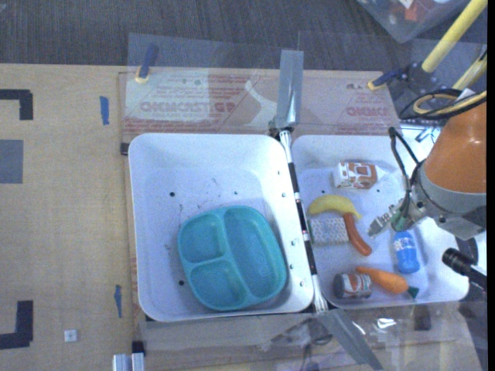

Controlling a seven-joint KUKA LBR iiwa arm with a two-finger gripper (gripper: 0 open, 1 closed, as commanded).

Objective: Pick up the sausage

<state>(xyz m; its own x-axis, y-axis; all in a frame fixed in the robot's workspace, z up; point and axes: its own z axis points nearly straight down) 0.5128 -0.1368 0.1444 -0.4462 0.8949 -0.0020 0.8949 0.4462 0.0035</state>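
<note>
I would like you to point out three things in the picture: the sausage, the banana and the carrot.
sausage [356, 235]: camera view, right bin, the middle of its length.
banana [333, 204]: camera view, right bin, the top of its curve.
carrot [382, 279]: camera view, right bin, the orange body.

Red mirrored lettering shows through the clear sheet [179, 99] at twelve o'clock behind the left bin [147, 161]; it cannot be read (reversed and faded). More red print on the sheet [363, 108] behind the right bin, and labels on the small carton [355, 175], bottle [406, 252] and can [353, 284], are too small to read.
</note>
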